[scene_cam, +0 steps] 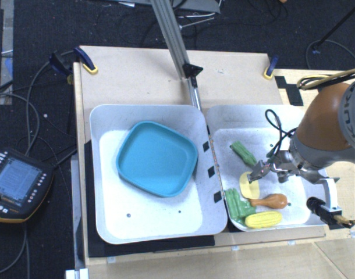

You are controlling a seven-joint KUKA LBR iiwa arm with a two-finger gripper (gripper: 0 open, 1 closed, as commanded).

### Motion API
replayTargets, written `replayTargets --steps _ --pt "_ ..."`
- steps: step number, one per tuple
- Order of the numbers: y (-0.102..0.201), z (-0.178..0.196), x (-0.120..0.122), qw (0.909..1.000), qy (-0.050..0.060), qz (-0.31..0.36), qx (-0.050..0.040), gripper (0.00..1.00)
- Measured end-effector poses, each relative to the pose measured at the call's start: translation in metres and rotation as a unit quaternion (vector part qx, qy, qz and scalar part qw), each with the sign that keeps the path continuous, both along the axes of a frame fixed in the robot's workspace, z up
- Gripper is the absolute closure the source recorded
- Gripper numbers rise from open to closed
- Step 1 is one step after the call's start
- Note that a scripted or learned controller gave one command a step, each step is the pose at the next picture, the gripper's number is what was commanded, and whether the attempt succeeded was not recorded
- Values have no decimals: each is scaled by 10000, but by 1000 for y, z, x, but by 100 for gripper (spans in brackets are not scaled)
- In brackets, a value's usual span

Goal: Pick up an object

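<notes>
Your gripper point(257, 173) sits low in the right bin point(224, 121), touching the pale yellow piece point(247, 188); grip state unreadable.

light wooden bench point(166, 77), two shallow white bins sitting side by side on it, left bin point(105, 156) and right bin point(224, 118) touching along the middle, yellow clamps point(89, 67) at the back corners

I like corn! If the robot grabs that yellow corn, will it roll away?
Probably a bit: the corn looks rounded and long, so it may roll sideways. It looks like smooth plastic, likely light and slippery. The bin wall beside it should stop it.
</notes>
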State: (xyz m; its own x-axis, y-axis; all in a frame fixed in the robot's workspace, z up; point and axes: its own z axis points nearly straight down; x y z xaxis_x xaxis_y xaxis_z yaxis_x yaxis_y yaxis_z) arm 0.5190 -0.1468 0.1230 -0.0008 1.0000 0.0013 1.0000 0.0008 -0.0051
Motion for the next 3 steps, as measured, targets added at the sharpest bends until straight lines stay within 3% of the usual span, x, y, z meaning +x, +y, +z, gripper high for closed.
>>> replayTargets --steps 1,2,3 --pt "0 -28 0 10000 -26 -2 -5 0" --pt "0 -16 1 10000 -42 -3 -7 100" --pt "4 45 1 10000 -48 1 -10 100"
